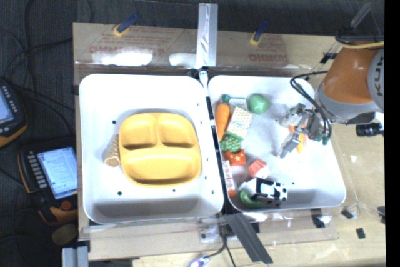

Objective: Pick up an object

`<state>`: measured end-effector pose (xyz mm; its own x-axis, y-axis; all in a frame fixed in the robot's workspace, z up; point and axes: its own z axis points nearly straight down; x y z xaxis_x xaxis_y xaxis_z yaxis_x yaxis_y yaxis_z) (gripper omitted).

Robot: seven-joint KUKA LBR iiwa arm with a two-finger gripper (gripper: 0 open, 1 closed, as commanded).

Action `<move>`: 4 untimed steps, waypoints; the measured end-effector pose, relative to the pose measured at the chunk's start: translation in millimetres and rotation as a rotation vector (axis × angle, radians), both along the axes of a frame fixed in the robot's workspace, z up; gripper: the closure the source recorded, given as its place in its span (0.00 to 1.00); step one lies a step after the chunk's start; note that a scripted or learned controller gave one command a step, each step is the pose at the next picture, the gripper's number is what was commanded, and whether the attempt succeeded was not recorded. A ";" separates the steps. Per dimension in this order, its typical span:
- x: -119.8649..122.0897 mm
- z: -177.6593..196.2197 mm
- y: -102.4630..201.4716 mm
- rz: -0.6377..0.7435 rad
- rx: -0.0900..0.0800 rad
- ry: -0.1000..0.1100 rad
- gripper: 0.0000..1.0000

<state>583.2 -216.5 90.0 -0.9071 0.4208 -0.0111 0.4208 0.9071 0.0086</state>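
My gripper [292,137] hangs over the right part of the right bin [325,187], its fingers pointing down-left and spread apart with nothing between them. Left of it lie a green ball [258,103], an orange carrot [221,119], a white and green carton [239,122], a green bumpy piece [230,143], a small red block [257,167] and a red-orange pack [237,157]. At the bin's front lies a black and white toy [270,191] on a green piece [247,199]. All of these lie apart from the gripper.
The left bin [94,197] holds a yellow divided tray [160,146] with a tan cone-shaped piece [112,151] against its left side. A metal divider post [207,34] stands behind the bins. Bare white floor lies under and right of the gripper.
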 end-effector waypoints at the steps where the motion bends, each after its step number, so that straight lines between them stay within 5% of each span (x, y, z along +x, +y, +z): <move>1: 0.4 13.1 -5.9 0.170 -0.006 0.011 0.00; 2: 22.7 -0.4 14.0 0.188 -0.010 0.003 0.00; 3: 8.5 0.0 15.1 0.145 -0.008 -0.001 0.00; 4: 10.4 11.2 16.2 0.147 -0.008 -0.005 1.00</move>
